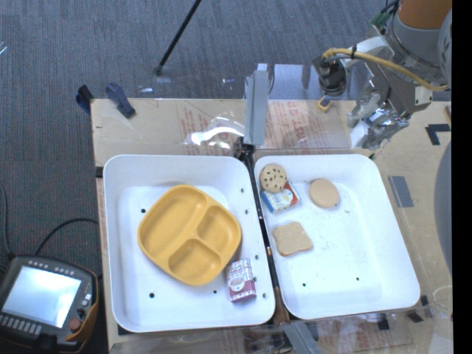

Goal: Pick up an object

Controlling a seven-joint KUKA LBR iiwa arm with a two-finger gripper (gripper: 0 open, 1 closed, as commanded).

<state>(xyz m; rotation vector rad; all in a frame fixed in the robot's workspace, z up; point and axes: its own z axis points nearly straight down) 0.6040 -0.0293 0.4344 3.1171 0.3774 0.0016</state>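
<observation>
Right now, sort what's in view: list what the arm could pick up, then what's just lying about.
Candidates for picking:
yellow divided plate, left bin
small carton, left bin
chocolate chip cookie, right bin
blue packet, right bin
round cracker, right bin
bread slice, right bin

Just lying about:
teach pendant on the floor
tripod leg

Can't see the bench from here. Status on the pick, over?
Pincer up beyond right bin's far edge, nothing visibly held. Cookie, round cracker, toast lying in right bin, untouched. Nothing blocking them.
</observation>
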